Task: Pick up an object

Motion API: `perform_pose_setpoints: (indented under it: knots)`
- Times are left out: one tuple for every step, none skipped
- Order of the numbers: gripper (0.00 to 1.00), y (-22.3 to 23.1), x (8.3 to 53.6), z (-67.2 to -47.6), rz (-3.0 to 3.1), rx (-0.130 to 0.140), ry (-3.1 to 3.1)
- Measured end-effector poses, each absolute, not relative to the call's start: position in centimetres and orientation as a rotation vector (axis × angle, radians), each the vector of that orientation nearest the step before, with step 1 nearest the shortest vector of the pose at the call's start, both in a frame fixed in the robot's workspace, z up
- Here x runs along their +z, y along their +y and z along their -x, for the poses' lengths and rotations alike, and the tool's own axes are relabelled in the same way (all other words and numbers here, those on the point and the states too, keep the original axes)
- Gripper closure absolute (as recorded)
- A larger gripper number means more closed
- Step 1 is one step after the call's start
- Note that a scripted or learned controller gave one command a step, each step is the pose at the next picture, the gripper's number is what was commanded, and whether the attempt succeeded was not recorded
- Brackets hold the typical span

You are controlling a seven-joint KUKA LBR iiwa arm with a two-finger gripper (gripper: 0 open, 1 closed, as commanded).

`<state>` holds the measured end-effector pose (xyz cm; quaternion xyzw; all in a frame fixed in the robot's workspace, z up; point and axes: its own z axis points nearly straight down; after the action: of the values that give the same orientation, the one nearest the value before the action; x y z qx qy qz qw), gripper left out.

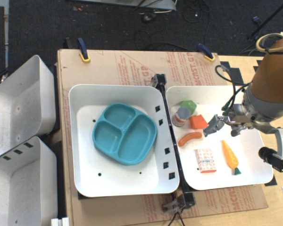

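The tool, its opening too small to tell, hangs just right of the orange block, with the sausage lying crosswise below-left.

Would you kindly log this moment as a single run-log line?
gripper over right bin, nothing seen held | nearest: orange block, sausage | left bin: teal plate

Around the orange block the right bin is crowded: a small can touches its left side, a green piece sits just behind, a sausage just in front, and the gripper hangs at its right. Farther forward, bare floor separates a carton and a carrot
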<state>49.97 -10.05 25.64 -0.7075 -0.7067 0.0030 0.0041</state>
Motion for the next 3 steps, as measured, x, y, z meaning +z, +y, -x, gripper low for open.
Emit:
perform_pose_setpoints:
  knots:
    - [0.00, -10.0, 26.1, -50.1, 2.220, 0.000, -2.222]
    - [0.00, -9.5, 21.5, -49.7, 2.220, 0.004, -2.217]
    - [0.00, -9.1, 16.2, -50.6, 2.221, 0.004, -2.215]
